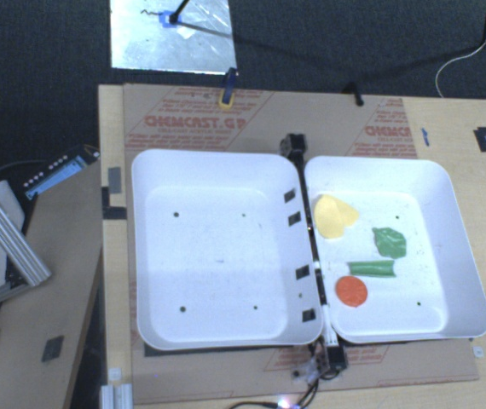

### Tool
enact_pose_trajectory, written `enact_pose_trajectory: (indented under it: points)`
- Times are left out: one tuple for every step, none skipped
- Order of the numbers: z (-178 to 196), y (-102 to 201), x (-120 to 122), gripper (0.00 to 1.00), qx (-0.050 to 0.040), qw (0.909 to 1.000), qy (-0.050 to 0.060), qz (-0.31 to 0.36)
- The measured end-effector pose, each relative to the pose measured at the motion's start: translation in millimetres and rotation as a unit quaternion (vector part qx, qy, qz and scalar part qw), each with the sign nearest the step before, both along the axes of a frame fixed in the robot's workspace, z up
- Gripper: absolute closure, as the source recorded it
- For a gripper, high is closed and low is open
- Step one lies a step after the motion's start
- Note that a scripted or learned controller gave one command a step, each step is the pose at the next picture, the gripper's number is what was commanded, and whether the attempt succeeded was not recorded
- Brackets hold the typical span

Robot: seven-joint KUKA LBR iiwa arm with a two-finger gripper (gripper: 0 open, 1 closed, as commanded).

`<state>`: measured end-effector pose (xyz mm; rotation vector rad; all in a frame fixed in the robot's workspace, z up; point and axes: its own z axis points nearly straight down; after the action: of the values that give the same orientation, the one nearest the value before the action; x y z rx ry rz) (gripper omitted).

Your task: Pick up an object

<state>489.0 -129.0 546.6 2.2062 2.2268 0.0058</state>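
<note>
The right bin (448, 198) holds several small objects. A pale yellow piece (334, 216) lies near its left wall. A green leafy piece (390, 242) sits toward the middle, and a long green piece (371, 268) lies just below it. A round orange-red piece (351, 291) rests nearer the front left corner. All lie apart from one another on the bin floor.
The left bin (153, 177) stands beside the right one, joined by a black divider strip (307, 228). Both rest on a cardboard sheet (192, 118). A shiny metal plate (172, 24) lies at the back, and a metal frame (4, 245) stands at the left.
</note>
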Motion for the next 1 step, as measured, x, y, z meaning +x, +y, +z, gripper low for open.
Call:
enact_pose_trajectory:
  points:
    - [11.9, -0.2, 0.6, 1.00, -0.0008, 1.0000, -0.002, 0.002]
